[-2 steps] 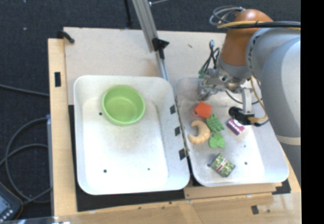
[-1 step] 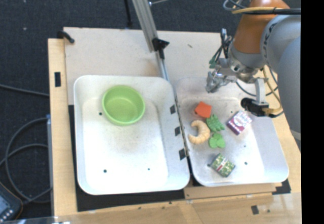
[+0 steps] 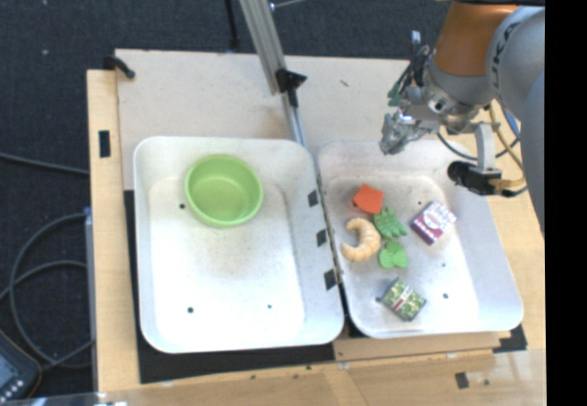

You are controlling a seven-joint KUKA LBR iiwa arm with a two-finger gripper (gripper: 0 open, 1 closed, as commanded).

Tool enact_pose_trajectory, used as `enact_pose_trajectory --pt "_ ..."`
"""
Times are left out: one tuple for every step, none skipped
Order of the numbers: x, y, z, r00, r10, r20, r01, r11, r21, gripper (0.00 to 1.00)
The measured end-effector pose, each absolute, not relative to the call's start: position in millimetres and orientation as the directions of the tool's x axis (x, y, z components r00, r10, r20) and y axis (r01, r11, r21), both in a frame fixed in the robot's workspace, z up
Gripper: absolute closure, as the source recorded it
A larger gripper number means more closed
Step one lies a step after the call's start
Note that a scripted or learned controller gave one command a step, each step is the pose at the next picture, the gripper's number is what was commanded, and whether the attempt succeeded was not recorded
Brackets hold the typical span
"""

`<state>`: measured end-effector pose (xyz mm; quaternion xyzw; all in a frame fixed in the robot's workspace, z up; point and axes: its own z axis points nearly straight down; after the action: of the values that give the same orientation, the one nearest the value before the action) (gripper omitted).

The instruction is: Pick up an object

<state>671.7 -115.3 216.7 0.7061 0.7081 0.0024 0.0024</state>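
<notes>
1. A small green-and-white printed carton (image 3: 403, 299) is seen lowest in the right shallow white bin (image 3: 486, 294), at the lower right of the frame
2. Above it are clustered a tan croissant-shaped toy (image 3: 360, 240), a green leafy plastic piece (image 3: 392, 240), an orange block (image 3: 368, 200) and a purple-and-white carton (image 3: 432, 222)
3. A lime-green round bowl (image 3: 224, 191) is set in the left white bin (image 3: 229, 303)
4. The gripper (image 3: 395, 140) is held over the right bin's upper rim; nothing is seen gripped

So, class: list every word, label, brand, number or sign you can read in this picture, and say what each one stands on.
No text can be read here.
Purple and white carton: printed faces, too blurred to read.
Green and red packet: printed pattern, too small to read.
Green bowl, orange block, croissant: no marks seen.
</notes>
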Motion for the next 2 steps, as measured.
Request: enact_pose_trajectory --pt "673.0 -116 267 -0.004 1.0 0.0 1.0 0.004 0.007 1.0" --pt "652.9 -77 267 -0.004 1.0 0.0 1.0 0.004 0.002 1.0"
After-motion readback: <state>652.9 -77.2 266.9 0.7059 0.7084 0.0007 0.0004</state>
